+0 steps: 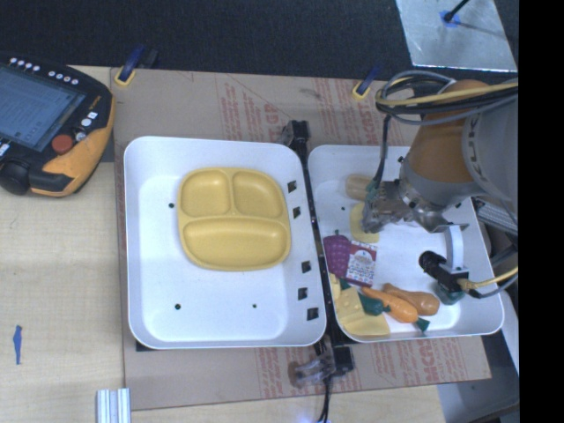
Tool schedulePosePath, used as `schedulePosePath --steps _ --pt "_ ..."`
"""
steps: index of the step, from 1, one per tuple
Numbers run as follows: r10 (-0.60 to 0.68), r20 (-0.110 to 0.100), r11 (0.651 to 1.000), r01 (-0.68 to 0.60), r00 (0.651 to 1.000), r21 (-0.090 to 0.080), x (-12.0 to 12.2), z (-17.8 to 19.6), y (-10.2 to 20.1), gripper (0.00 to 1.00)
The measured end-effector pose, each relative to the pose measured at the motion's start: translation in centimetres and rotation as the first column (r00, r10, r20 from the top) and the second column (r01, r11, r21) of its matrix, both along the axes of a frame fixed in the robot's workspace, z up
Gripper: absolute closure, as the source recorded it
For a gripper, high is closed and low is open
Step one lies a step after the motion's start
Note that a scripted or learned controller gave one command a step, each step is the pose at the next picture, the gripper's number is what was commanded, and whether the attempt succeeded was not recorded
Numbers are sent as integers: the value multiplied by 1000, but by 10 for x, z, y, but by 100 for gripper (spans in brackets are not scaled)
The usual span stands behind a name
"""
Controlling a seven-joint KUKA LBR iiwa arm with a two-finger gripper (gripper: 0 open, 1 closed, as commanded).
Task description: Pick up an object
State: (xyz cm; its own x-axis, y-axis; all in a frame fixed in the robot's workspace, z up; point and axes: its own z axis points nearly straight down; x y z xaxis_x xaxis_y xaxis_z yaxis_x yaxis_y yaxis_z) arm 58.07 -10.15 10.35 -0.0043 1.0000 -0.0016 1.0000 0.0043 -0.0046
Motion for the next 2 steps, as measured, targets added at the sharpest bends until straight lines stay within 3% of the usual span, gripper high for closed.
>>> schedulePosePath --steps 1,2 --pt "1 0 1000 -1 1000 -1 0 0 0 0" --pt "1 -1 1000 -1 1000 -1 0 10 -1 100"
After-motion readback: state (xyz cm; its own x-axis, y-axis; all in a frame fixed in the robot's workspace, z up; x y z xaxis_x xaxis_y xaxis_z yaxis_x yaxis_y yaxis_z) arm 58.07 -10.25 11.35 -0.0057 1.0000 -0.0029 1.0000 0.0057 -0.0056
